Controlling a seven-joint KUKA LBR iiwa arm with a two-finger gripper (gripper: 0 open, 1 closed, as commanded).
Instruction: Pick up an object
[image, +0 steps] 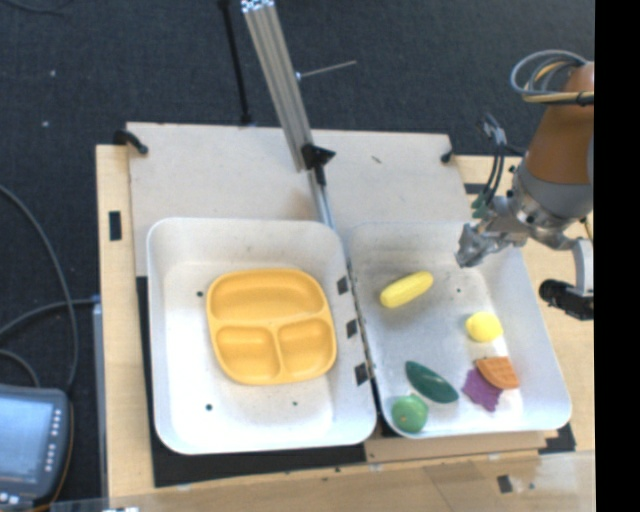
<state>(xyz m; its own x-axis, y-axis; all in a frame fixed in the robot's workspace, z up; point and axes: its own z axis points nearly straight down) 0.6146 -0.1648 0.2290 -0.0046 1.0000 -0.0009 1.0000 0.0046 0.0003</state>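
Camera view: gripper (472, 250), finger state not discernible, over right bin (545, 345); yellow oblong piece (406, 290) just left, long axis slanted.

- The bench (120, 300) is light wood with a pale board (230, 170) over its back half.
- Two shallow white bins sit side by side on it: the left bin (170, 400) toward the front-left corner, the right bin (535, 340) toward the front-right, their inner edges touching.
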